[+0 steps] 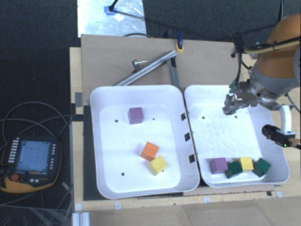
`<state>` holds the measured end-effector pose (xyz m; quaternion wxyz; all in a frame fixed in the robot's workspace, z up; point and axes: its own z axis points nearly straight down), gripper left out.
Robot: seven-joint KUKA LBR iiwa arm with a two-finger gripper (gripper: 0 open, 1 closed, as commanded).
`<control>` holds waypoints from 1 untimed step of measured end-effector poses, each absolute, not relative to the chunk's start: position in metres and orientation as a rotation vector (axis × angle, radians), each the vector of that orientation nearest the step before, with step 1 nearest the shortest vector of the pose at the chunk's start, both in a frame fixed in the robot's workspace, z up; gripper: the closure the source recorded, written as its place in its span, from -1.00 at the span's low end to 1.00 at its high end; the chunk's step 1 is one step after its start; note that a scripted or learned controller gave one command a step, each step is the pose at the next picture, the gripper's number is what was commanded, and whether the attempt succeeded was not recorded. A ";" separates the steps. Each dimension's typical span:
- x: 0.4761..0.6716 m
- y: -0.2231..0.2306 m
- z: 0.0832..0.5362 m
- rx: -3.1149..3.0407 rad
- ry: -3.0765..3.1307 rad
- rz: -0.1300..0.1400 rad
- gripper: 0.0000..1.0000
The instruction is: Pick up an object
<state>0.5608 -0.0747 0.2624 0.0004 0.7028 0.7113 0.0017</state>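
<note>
Dark carpet surrounds the bench (pixel 207 62), which carries two white bins. Over the right bin's (pixel 282 173) upper part hangs the gripper (pixel 233 103); whether its jaws are open or closed cannot be told. Purple, green and yellow blocks (pixel 239 165) line that bin's near edge, well apart from the gripper.

Bench: (pixel 207 60) I see a brown board surface.
On it: left bin (pixel 106 173) and right bin (pixel 202 98), white, touching side by side; metal bar (pixel 146 68) lying slantwise behind them.
</note>
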 end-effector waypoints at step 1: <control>0.580 -0.015 0.256 2.208 2.234 0.005 1.00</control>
